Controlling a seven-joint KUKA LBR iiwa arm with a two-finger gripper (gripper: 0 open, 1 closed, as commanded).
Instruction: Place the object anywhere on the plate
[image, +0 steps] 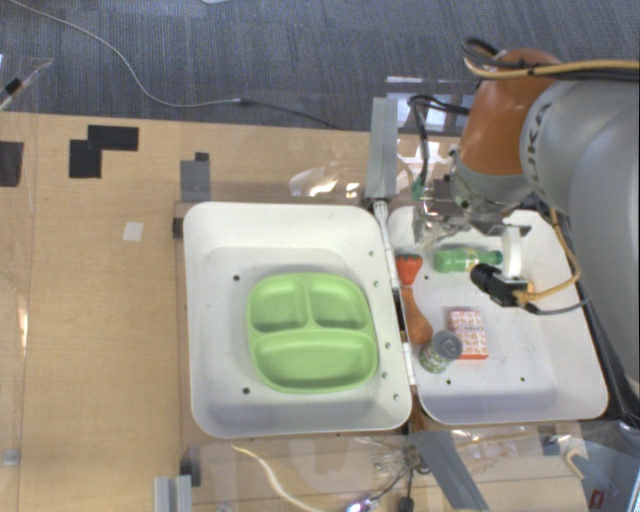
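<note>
Right of the green plate (311, 333), in the neighbouring bin (540, 385), the pincer (447, 238) hangs just above a green bottle (455, 261), its state I cannot tell, so it should descend centred over the bottle before closing.

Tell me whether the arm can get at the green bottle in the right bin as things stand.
Probably yes. The green bottle lies on its side in the right bin, just under the arm's wrist, with open floor on its near side. The carrot-like piece sits just to its left, apart from it, so it should not block a descent.
</note>
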